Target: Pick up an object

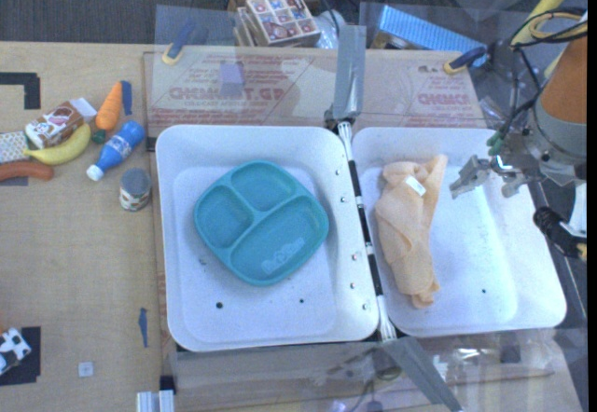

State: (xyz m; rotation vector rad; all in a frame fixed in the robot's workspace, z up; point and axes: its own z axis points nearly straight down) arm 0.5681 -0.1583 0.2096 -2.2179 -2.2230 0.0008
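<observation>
— Where is your tool [481, 173] right now?

— It hangs over the right bin [522, 308], toward its far right side, with my arm [565, 107] coming in from the right. Its fingers stand spread apart with nothing between them, and they touch nothing I can make out.

— And the thing to pick?

— A crumpled beige cloth [409, 226] lies along the left side of that same bin, just left of my tool and apart from it. The left bin [177, 214] carries a teal divided plate [261, 222].
</observation>
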